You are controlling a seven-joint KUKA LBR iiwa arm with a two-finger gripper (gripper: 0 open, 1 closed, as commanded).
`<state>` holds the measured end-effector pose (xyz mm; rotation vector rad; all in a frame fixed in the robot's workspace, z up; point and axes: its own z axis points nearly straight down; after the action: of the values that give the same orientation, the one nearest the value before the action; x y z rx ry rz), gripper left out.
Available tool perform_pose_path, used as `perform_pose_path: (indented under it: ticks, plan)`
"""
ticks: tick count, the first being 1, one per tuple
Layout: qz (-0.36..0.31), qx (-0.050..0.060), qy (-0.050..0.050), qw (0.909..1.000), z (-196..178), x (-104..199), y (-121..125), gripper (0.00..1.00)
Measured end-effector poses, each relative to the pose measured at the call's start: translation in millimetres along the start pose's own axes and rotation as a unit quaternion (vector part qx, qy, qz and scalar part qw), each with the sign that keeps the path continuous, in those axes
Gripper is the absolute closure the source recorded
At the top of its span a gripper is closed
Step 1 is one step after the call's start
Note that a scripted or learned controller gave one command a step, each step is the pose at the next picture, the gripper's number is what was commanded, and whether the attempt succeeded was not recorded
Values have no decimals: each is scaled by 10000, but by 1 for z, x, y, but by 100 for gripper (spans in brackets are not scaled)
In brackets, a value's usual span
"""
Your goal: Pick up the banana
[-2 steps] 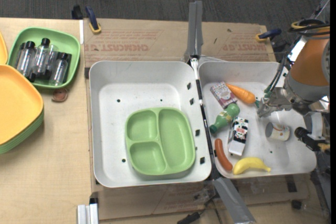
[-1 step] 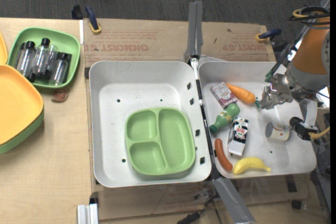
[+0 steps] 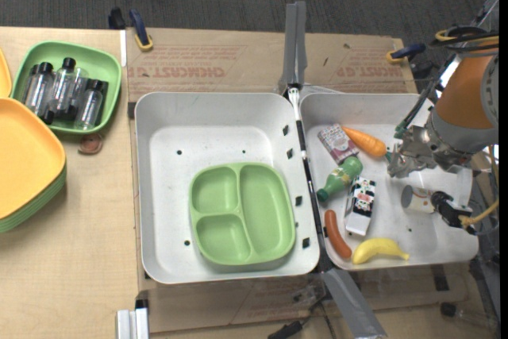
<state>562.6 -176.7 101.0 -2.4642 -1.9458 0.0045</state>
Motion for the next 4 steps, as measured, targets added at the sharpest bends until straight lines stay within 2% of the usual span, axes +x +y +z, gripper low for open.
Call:
perform_pose_path:
  ticks: [1,2,3,4]
  plan:
    - [-1426,-1,4,9898,10,-9,-13,100]
    - [-2002,-7,6,9798,10,1,-71,100]
    - [-826,-4,2,9966,10,47,-22,100]
    - [-968,-8,-2,9953,-3,41,5,100]
